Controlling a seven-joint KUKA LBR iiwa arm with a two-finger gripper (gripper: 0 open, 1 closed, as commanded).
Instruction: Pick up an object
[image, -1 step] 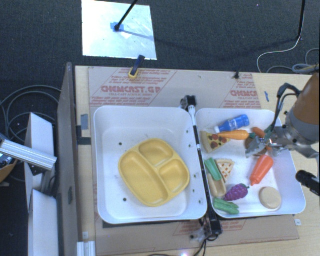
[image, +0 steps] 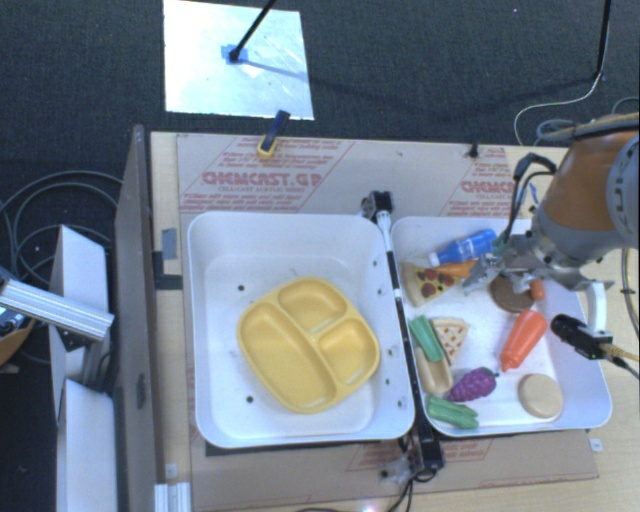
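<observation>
1. The grey arm (image: 590, 200) with its orange band comes in from the right and leans over the far end of the right bin (image: 600, 400).
2. Its pincer (image: 512, 268) sits low over the bin's upper middle, and from where I stand I cannot tell whether it is open or closed, nor whether anything sits in its grip.
3. A brown round piece (image: 510, 295) lies right under the pincer, partly hidden by it.
4. Just left of the pincer lies a blue bottle (image: 463, 246), tilted, with an orange strip (image: 455, 269) beside it and a pizza slice (image: 428, 283) further left against the bin wall.
5. An orange carrot-like bottle (image: 522, 339) lies just below the pincer, slanting down to the left, near but apart from it.
6. Further down are a waffle wedge (image: 450, 335), a green pod (image: 427, 337), a tan piece (image: 435, 372), a purple grape bunch (image: 471, 384), another green pod (image: 453, 414) and a beige round cookie (image: 541, 394), all well apart from the pincer.
7. The left bin (image: 215, 330) holds a yellow divided plate (image: 307, 343), lying flat and turned at a slant.
8. Both bins rest on a cardboard sheet (image: 300, 175) spread across the tabletop.
</observation>
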